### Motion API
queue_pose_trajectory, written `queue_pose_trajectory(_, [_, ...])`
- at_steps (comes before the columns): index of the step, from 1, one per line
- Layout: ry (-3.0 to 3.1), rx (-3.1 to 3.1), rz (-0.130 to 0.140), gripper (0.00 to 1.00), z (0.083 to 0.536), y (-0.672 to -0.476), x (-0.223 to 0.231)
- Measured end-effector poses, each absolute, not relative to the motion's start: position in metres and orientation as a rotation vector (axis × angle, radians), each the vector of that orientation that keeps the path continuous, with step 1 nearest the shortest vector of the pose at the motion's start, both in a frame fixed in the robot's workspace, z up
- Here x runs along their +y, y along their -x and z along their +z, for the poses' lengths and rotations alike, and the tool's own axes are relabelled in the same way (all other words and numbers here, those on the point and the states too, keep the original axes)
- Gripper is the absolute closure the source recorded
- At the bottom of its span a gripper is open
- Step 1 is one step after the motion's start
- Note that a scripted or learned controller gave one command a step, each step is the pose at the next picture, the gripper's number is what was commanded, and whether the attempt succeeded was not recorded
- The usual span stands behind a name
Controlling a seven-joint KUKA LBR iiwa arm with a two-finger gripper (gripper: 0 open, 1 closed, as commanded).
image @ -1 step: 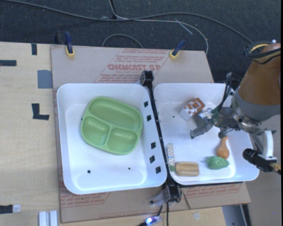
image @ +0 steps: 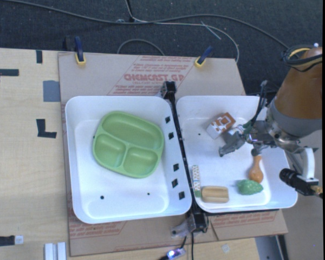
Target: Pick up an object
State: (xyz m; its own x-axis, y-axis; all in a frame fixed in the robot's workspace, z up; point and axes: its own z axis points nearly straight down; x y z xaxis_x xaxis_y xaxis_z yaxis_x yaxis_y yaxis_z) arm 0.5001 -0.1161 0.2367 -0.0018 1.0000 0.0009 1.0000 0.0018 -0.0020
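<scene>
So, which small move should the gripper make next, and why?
Probably a short descent toward the white and brown block. The gripper sits in the right bin just below that block in the view, closer to it than to the chicken leg or green piece.

The arm enters at the right edge of the frame, its orange band at upper right and the grey wrist section below it. It slants leftward and down to the hand, a dark tip at centre right, low and angled toward lower left.
</scene>
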Motion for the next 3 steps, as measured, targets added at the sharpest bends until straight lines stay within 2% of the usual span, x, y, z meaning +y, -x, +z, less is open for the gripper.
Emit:
queue_pose_trajectory(1, [2.215,-2.218,0.008,0.00,0.175,-0.505,-0.113])
queue_pose_trajectory(3, [2.224,-2.222,0.003,0.00,0.083,-0.501,-0.111])
